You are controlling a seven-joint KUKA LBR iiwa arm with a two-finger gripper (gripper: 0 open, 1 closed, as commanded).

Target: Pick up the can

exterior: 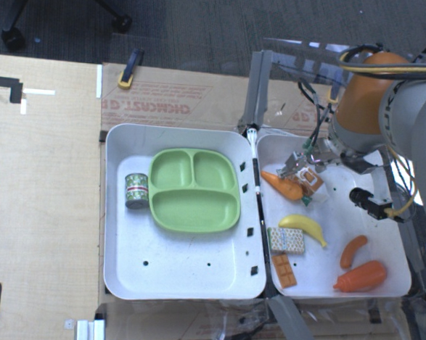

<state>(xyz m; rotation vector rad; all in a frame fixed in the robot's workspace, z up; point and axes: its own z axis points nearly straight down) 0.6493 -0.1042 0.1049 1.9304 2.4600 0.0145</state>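
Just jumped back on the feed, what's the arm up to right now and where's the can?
The arm's gripper is low in the right bin, over the carrot and a small orange packet, near the banana. The can is across in the left bin, lying on its side against the left edge of the green divided plate, untouched. So the gripper is in the wrong bin for the can at this moment.

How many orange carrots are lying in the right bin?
2. One carrot lies near the divider just below the pincer; the other carrot sits at the front right corner. More may hide under the arm.
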